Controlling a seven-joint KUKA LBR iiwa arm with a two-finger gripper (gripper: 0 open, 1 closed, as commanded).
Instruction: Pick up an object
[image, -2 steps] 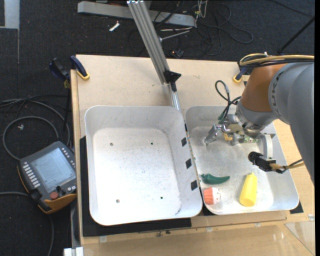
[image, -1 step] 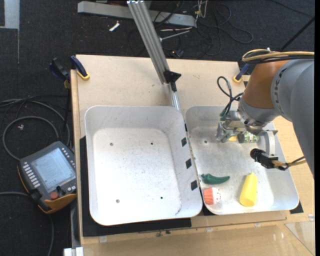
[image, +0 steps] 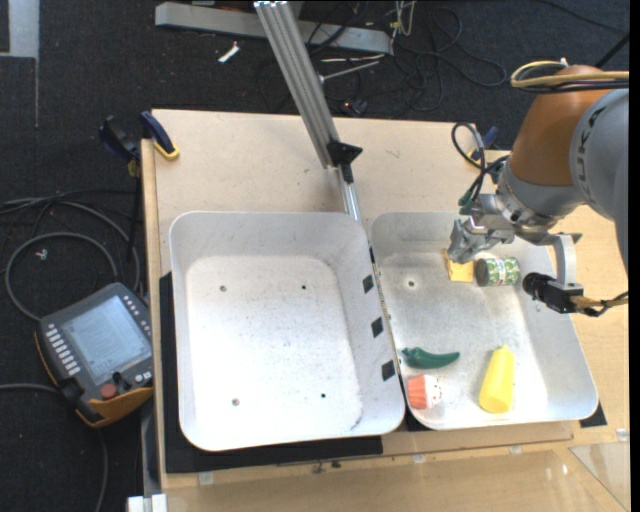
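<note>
Nearest you, along the front of the right-hand white plastic bin, you are looking at three small candidates: a stubby red-and-white block-like toy, a yellow corn-shaped plastic piece and, just behind them, a dark green pepper-shaped toy. All three are probably light, stiff and a little slick, so you would be wanting to pinch each across its narrow middle; the tapered pepper is likely the one to slip. Further back, a flat yellow wedge and a small green-and-white can-like cylinder are lying side by side; the cylinder may roll, so grip across its body. The claw is hanging right over the wedge, but you cannot tell how wide it is standing or whether it is gripping anything. The left-hand bin is sitting alongside on the desk. Beyond, letters on the grey arm are showing too partially to read.
</note>
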